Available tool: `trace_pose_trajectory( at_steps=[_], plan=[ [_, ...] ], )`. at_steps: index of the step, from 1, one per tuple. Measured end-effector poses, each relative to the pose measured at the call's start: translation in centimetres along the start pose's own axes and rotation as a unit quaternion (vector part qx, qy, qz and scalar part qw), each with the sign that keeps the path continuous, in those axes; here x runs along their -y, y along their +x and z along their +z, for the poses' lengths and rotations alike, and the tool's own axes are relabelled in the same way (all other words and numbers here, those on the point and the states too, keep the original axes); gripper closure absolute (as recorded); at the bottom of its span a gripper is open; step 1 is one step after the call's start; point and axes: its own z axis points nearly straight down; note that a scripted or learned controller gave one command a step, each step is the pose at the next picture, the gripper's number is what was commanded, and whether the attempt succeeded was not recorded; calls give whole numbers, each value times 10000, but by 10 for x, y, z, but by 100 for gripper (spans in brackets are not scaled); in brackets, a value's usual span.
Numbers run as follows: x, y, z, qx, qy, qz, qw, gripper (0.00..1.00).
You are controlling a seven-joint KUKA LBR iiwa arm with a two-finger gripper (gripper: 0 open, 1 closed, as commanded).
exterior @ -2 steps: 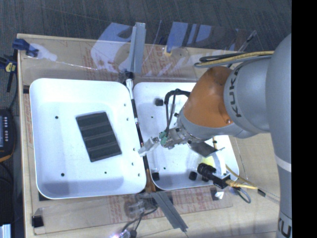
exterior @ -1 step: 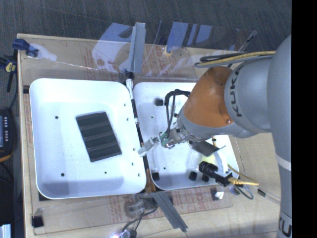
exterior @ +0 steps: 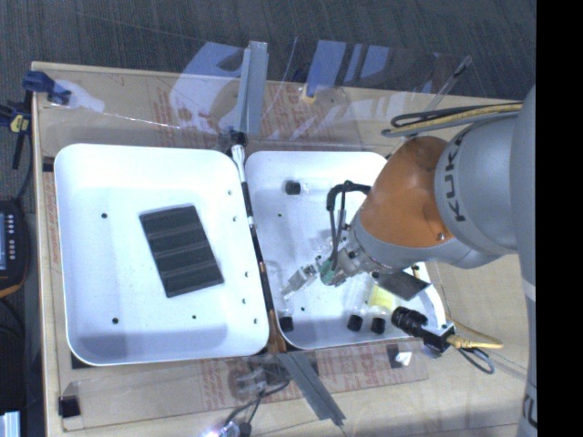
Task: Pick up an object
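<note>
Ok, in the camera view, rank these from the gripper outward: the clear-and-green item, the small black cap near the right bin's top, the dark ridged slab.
1. Clear-and-green item, right bin, at the gripper.
2. Small black cap, right bin, upper part.
3. Dark ridged slab, left bin, middle.

Two bins side by side on the bench (exterior: 137, 385): left bin (exterior: 77, 244) has a ridged slab (exterior: 180, 249) lying tilted near its middle, right bin (exterior: 273, 189) has small bits along its near edge, and the arm (exterior: 437, 198) comes in from the right, hanging over that right bin
</note>
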Motion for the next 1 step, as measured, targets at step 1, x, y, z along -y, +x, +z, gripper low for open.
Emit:
trace_pose_trajectory(
  at_steps=[1],
  plan=[
    [-87,11,-45,5,4,-32,10000,0]
  ],
)
